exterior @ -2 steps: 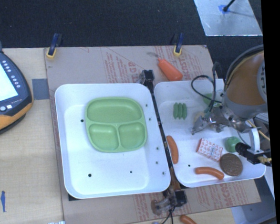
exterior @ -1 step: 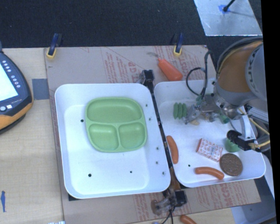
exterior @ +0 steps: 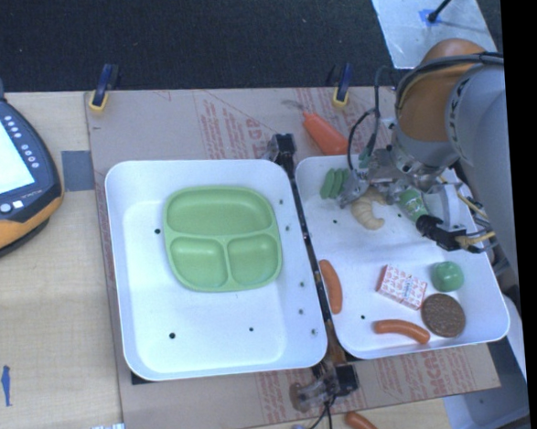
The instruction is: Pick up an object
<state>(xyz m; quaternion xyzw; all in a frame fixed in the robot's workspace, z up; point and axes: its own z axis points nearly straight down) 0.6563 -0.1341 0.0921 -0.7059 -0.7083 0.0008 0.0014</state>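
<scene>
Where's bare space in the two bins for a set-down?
Left bin: white floor around the green tray, widest below it. Right bin: open middle between sausage and cracker packet. Crowded: gripper at top, lower right corner.

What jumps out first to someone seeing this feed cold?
The green divided plate lying alone in the left bin draws the eye first. Next, the grey and orange arm reaching in from the right, its gripper low at the right bin's far end over a pale curved piece.
</scene>
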